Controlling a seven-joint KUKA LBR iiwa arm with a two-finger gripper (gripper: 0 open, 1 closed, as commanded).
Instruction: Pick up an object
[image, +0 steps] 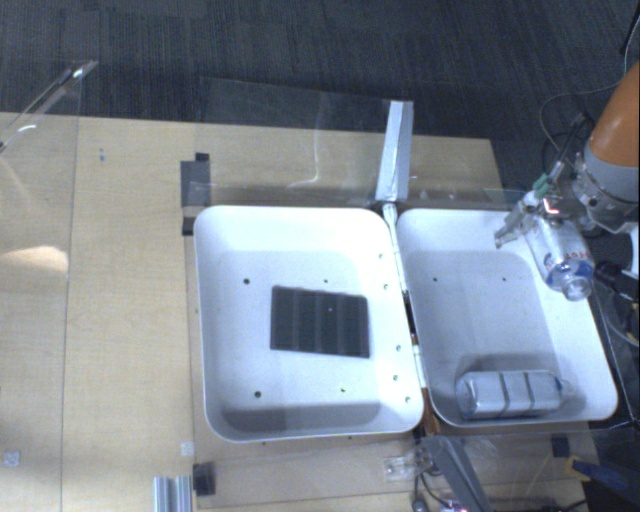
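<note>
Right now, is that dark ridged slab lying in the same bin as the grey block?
No, the dark ridged slab lies in the left bin, while the grey block lies in the right bin.

A dark ribbed rectangular pad (320, 321) lies flat near the middle of the left bin (230, 240). A grey segmented block (510, 393) (three sections, it seems) lies on its side at the lower edge of the right bin (450, 300).

Smooth white plastic bins (215, 300), wooden bench (100, 330)
</note>
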